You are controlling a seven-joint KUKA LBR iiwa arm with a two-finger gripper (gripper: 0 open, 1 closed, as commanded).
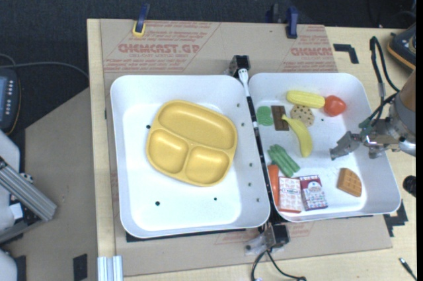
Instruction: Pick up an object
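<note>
My gripper (359, 147) hangs over the right part of the right bin (370, 91), open, with bare white bin floor between its fingers. A brown waffle piece (349, 182) lies just below it in the view. A red tomato (335, 105) and a yellow corn cob (305, 98) lie toward the bin's far side. Left of the gripper are a banana (302, 136), a cookie (302, 114), a brown chocolate bar (279, 118), a green round piece (264, 116) and green beans (284, 159). A carrot (273, 180) and two small printed boxes (301, 194) lie at the near side.
The left bin (132, 160) holds a yellow divided plate (191, 142). The arm comes in from the right edge with cables along it. Clamps stand on the bench's far edge, and a black divider runs between the bins.
</note>
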